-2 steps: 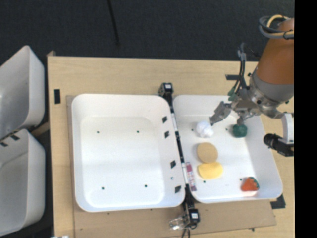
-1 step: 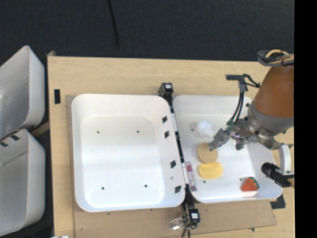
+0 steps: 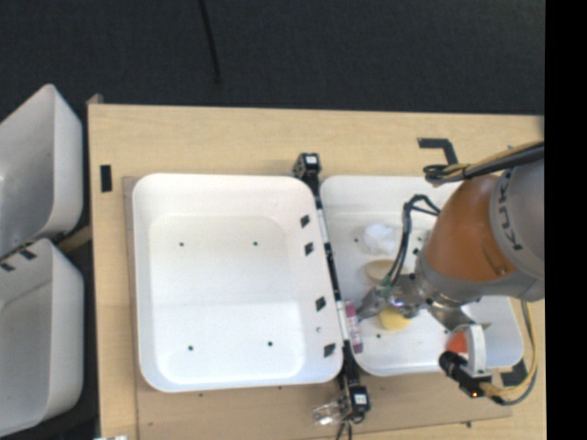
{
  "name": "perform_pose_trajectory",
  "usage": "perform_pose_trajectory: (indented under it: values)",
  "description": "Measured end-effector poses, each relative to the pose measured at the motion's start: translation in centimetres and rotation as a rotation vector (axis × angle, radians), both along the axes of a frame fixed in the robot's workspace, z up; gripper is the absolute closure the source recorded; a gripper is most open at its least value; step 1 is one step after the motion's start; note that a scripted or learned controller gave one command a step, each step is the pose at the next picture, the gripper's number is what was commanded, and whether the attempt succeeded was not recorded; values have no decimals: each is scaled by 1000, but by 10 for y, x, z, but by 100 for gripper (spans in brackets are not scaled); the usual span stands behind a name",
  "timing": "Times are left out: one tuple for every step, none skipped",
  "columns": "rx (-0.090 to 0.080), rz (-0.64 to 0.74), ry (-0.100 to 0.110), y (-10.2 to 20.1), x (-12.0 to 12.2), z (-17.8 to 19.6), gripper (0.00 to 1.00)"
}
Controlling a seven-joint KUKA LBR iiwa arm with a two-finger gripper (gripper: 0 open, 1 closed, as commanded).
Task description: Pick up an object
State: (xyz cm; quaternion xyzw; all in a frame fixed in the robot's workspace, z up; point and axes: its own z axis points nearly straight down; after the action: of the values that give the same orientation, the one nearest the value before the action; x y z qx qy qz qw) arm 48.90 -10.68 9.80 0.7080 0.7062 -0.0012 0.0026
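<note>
Low in the right bin point(image 3: 367, 360), near the divider between the two bins, the pincer point(image 3: 390, 308) hangs over a small pale-yellow rounded object point(image 3: 394, 320), which lies on the bin floor just beneath the wrist; whether the pincer is apart or together I cannot tell. Behind it rest a tan oval piece point(image 3: 379, 269) and a whitish crumpled lump point(image 3: 381, 237), while the left bin point(image 3: 229, 282) sits beside it on the wooden tabletop point(image 3: 202, 140).

Smooth glossy white plastic bins point(image 3: 220, 191) on matt pale wooden bench point(image 3: 110, 273).
</note>
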Motion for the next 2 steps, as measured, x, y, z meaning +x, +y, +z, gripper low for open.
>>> perform_pose_trajectory:
  values:
    - [0, -3, -14, -1, 6, 17, 100]
    - [5, 13, -16, 66, 91, 150, 100]
